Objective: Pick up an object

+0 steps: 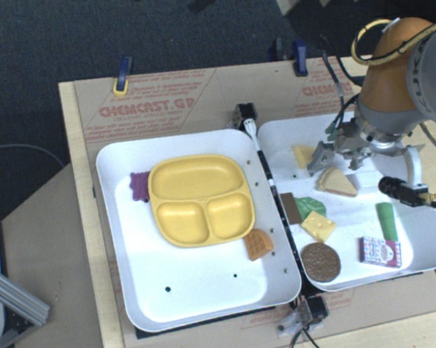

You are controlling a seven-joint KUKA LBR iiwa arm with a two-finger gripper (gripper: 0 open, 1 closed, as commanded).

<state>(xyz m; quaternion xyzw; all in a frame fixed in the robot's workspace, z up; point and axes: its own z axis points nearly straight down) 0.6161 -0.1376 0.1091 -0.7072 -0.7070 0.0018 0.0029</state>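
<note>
My gripper (337, 164) hangs over the back of the right bin (433, 222), open, with its two grey fingers spread and nothing between them. A tan wedge (338, 184) lies just in front of the fingertips. A pale yellow cheese piece (303, 155) sits just left of the left finger. Also in this bin are a brown bar (289, 208), a green leaf (309, 206), a yellow block (319, 227), a round brown cookie (321, 261), a green cylinder (387, 221) and a red packet (380, 252).
The left bin (132, 243) holds a yellow divided plate (201, 199), a purple item (139, 186) at its left edge and an orange waffle square (259, 244) near the dividing wall. A black cable fitting (397, 189) hangs off the arm over the right bin.
</note>
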